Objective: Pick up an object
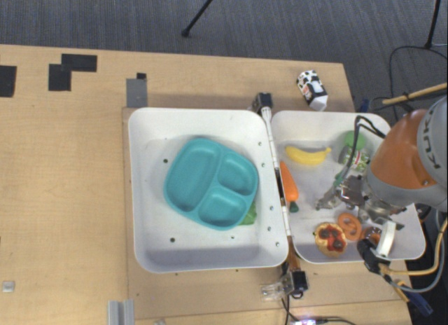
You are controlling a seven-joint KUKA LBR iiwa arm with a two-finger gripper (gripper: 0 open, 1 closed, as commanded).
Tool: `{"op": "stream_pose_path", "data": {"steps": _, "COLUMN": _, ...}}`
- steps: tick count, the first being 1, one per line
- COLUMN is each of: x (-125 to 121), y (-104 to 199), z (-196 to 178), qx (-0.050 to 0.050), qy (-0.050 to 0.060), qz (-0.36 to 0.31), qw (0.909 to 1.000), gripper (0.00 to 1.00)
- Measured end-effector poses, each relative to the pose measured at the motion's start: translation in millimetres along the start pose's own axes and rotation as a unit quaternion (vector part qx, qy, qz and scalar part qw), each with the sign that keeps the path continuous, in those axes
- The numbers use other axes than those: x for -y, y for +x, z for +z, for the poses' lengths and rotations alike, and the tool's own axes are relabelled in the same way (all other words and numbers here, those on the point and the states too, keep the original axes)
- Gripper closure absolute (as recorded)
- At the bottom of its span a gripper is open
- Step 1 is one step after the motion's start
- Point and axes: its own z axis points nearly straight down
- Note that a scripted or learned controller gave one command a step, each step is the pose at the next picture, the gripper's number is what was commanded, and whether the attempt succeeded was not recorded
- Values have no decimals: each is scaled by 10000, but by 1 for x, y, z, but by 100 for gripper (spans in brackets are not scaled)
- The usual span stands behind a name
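The right bin (302,122) holds a yellow banana (308,155) near its back. An orange carrot (288,183) lies along its left wall, and a green item (352,147) sits at the back right. A round tart with dark fruit (330,238) and an orange ring-shaped piece (349,225) lie near the front. My gripper (339,196) hangs low over the middle of this bin, just behind the ring piece and right of the carrot. Nothing can be seen held in it. The arm's orange band (406,155) covers the bin's right side.
The left bin (150,246) holds a teal divided plate (212,182) with a green scrap (246,216) poking out under its front right corner. A small black-and-white carton (311,89) lies on the bench behind the right bin. Cables trail at the front right.
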Motion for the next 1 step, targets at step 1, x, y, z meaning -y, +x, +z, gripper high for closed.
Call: {"op": "stream_pose_path", "data": {"steps": 1, "x": -81, "y": -5, "z": 2, "qx": 4, "qy": 13, "qz": -81, "qw": 10000, "gripper": 0}}
